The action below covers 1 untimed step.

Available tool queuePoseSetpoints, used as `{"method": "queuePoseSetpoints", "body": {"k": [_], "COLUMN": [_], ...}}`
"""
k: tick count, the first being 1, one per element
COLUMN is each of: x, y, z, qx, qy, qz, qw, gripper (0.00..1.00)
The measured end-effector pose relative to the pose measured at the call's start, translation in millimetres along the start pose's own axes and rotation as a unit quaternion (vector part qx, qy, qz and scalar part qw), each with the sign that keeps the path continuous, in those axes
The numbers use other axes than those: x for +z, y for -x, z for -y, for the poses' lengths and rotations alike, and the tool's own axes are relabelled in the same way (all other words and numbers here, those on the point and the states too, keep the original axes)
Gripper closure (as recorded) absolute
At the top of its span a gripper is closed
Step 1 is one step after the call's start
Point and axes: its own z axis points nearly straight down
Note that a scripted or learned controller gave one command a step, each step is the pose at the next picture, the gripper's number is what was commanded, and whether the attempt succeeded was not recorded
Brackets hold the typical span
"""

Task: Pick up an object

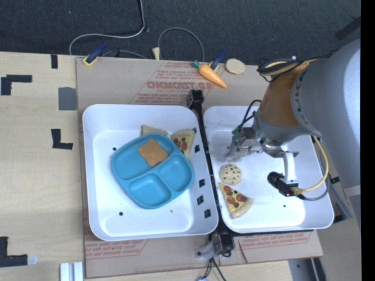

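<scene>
Cookie [230, 173]: one, beside one pizza slice [235, 199], right bin [316, 215]; tool [237, 147] above cookie, grip state unclear.

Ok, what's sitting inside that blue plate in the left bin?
A brown toast-like piece lies in one compartment of the blue plate. The plate partly covers a pizza slice and another piece behind it.

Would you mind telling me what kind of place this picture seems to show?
Probably a robotics lab bench for grasping trials: two white bins on cardboard, toy food such as a pizza slice and a carrot, and cables trailing behind.
</scene>
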Motion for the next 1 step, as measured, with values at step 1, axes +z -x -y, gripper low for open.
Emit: {"method": "queuePoseSetpoints", "body": {"k": [1], "x": [-93.1], "y": [-45.7], "z": [45.2], "qx": [-0.002], "qy": [-0.001], "qz": [-0.003], "qw": [1.0000], "gripper": [1.00]}}
